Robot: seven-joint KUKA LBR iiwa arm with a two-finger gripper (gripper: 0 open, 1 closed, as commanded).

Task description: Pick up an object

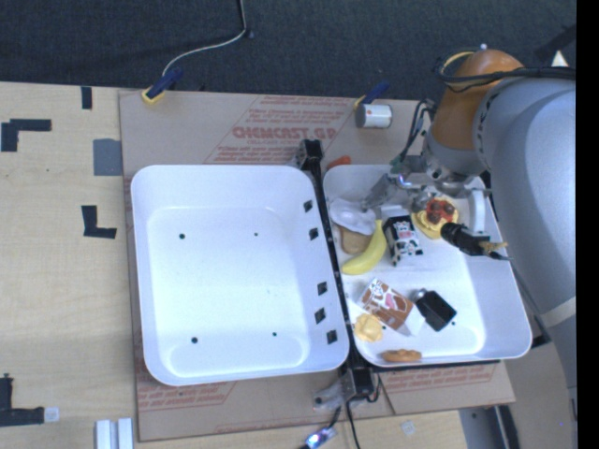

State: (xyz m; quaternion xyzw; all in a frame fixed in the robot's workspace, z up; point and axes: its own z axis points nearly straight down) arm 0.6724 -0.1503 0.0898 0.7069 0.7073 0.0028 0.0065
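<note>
Reaching from the right, the gripper (404,234) hangs low in the right bin (501,321) over its clutter beside the banana (367,253), seemingly to grab 1 item; its state I cannot tell.

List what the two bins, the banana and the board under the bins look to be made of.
Bins: likely moulded plastic, glossy white; soft highlights, rounded rims.
Banana: could be real or a plastic replica; smooth, even yellow skin leaves it open.
Board: looks like corrugated cardboard, matte brown with red printing.
</note>
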